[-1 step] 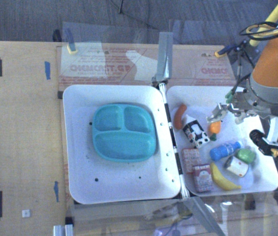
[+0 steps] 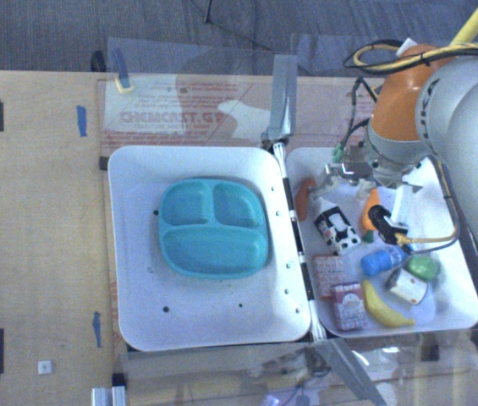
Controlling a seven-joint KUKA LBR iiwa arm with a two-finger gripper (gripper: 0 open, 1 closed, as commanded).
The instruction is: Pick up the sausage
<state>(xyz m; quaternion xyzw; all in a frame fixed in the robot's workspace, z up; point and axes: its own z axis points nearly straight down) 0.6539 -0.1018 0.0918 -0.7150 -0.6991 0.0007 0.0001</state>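
Arm (image 2: 467, 117) above sausage's (image 2: 304, 195) bin (image 2: 467, 311)

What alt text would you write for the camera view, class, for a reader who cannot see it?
A grey arm with an orange band hangs its gripper over the right bin, near a reddish sausage at that bin's left edge. The bin also holds a banana and other small items; the left bin holds a blue divided plate.

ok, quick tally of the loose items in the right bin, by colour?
Reddish-brown sausage: 1
Yellow banana: 1
Blue bottle-like item: 1
Green rounded item: 1
Pink boxes: 2
Black-and-white block: 1
Orange item, partly hidden: 1
Total: 8
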